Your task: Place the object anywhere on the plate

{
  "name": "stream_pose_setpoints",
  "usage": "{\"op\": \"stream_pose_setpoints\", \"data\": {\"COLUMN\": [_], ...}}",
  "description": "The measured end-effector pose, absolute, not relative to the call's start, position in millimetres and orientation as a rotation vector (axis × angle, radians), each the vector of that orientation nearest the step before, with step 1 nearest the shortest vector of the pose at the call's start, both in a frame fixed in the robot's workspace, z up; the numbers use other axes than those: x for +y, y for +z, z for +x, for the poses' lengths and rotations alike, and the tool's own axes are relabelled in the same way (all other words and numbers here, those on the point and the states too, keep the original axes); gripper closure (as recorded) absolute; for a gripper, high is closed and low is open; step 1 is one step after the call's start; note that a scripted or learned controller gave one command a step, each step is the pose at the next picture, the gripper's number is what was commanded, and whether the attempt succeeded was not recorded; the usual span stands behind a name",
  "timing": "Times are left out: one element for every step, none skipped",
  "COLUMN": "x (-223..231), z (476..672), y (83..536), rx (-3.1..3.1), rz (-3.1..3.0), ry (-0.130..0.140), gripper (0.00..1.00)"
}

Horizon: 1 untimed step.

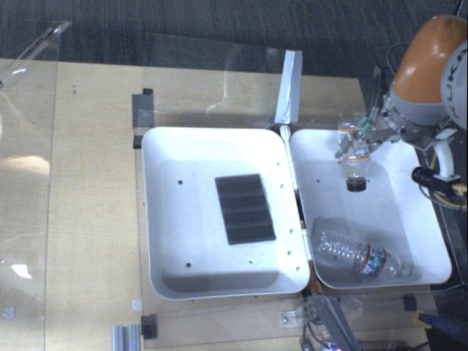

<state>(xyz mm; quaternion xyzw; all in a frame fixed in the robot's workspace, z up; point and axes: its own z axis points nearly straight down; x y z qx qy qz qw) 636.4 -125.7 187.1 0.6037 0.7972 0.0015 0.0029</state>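
The arm's two-finger claw [356,146] hangs over the upper part of the right shallow white bin [431,269], and its tip is a glinting tangle in which the spread cannot be told; nothing can be made out held in it. Just below it a small dark round spot [355,185] sits on the bin floor. Further down, well apart from the claw, the clear crumpled plastic bottle with a coloured label [358,254] lies on its side near the bin's front wall. Across the divider, the dark ribbed rectangular plate [245,209] rests in the middle of the left shallow white bin [161,196]. The risk appears to be a miss: the bottle is round, slick and see-through, so it could roll or squirt out of a pinch, or drop while crossing the rim between bins.
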Motion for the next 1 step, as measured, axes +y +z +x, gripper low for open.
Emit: {"op": "stream_pose_setpoints", "data": {"x": [-50.8], "z": [606.2], "y": [232.4], "rx": [2.667], "rz": [1.652], "ry": [0.006], "gripper": [1.00]}}
